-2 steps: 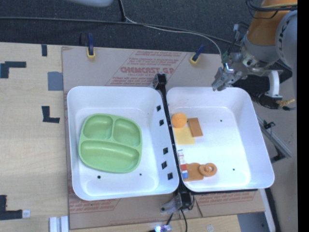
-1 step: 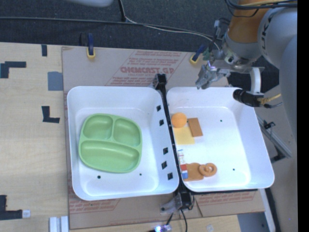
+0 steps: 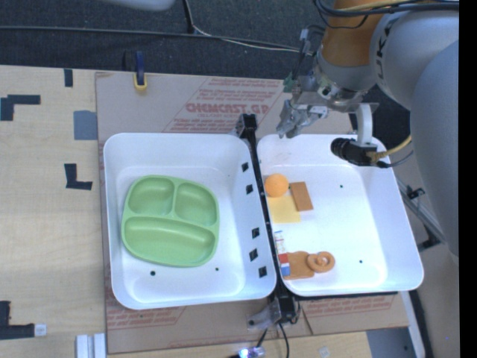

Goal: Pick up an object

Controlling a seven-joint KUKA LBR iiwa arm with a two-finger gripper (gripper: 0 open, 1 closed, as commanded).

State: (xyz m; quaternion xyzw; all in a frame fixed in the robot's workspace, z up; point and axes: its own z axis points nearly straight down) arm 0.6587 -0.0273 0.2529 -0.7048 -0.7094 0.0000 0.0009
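Nothing picked up yet: claw (image 3: 292, 125) hanging above the far rim of the right bin (image 3: 373, 274), nothing visible in it; how far open, impossible to tell. Just below and toward the near side, an orange ball (image 3: 276, 185), brown block (image 3: 301, 196) and yellow piece (image 3: 284, 210) untouched. Left to do: descending, closing, lifting.

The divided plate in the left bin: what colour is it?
Light green, seen clearly in the camera view: the divided plate lies in the left bin.
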